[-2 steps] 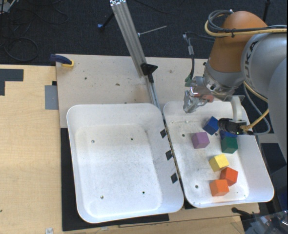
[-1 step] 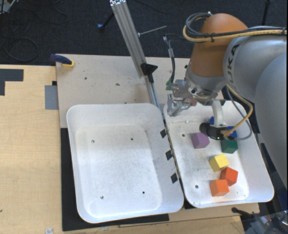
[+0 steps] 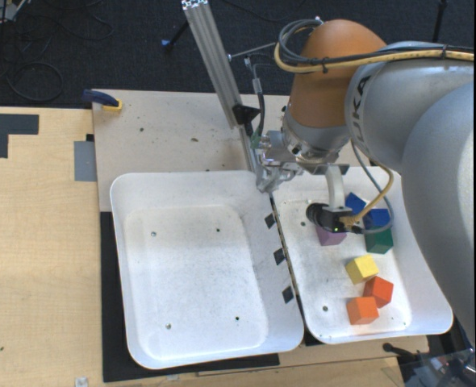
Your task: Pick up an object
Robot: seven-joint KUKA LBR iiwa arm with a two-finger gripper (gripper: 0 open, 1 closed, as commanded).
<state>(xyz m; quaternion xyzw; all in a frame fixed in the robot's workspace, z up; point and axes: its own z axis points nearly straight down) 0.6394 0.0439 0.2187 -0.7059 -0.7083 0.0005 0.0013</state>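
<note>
Several small blocks lie in the right bin: two blue ones, a green one, a purple one, a yellow one, a red-orange one and an orange one. My gripper hangs below the orange wrist band, over the far end of the divide between the two bins. It is up and to the left of the blocks, and nothing is visibly held in it.
The left bin sits beside the right one, with black clips along the shared edge. A slanted metal rail rises behind the gripper. A blue and yellow clamp sits at the bench's far left corner.
</note>
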